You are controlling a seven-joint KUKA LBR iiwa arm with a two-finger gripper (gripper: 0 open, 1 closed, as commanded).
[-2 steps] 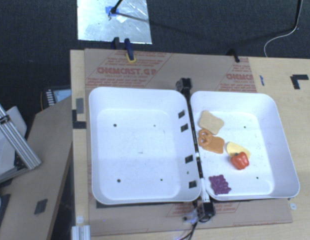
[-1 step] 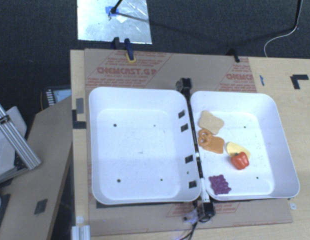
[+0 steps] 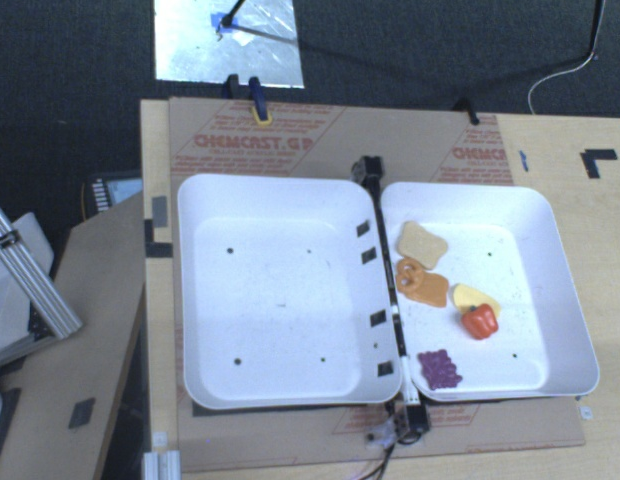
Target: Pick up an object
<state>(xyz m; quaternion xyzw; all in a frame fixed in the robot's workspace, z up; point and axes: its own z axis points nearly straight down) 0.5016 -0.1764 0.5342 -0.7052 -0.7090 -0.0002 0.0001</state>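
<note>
Two shallow white bins are seen side by side on the desk point(image 3: 550, 138) from above, with a handful of toy foods gathered in the right bin point(image 3: 550, 268). A tan bread slice point(image 3: 422, 243) lies nearest the divider, touching an orange pretzel point(image 3: 422, 284) just below it; a yellow piece point(image 3: 470, 296) and a red pepper point(image 3: 479, 321) are pressed together beside that, and a purple grape bunch point(image 3: 439, 368) sits apart near the front wall. The left bin point(image 3: 270, 288) is beside them. The state of the pincer cannot be told from this view. No grasp has yet been made. A clean pick is judged most likely on the grape bunch, since it stands clear of its neighbours; a descent from straight above, centred on it and kept off the front wall, is advised, while the crowded pepper and yellow piece would likely be nudged aside together
</note>
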